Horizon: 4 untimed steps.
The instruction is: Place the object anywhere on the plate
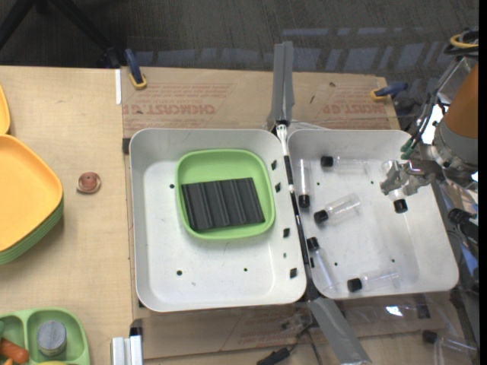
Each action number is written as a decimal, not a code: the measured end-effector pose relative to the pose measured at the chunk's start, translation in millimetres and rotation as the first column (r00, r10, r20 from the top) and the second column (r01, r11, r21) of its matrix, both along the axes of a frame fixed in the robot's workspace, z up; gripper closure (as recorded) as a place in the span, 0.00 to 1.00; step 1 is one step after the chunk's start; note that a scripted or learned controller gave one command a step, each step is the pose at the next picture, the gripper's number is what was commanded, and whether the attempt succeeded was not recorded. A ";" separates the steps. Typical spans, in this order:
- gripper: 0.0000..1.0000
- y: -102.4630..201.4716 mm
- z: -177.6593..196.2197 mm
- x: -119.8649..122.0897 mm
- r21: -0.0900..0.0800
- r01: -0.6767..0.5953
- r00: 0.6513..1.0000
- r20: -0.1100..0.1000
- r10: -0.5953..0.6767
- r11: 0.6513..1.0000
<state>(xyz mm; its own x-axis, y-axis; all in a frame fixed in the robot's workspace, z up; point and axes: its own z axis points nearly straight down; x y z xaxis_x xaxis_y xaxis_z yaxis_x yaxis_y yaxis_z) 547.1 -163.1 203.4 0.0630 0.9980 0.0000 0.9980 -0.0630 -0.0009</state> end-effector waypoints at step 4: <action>1.00 184.7 -13.2 38.4 -0.001 -0.347 0.938 -0.002 0.347 0.938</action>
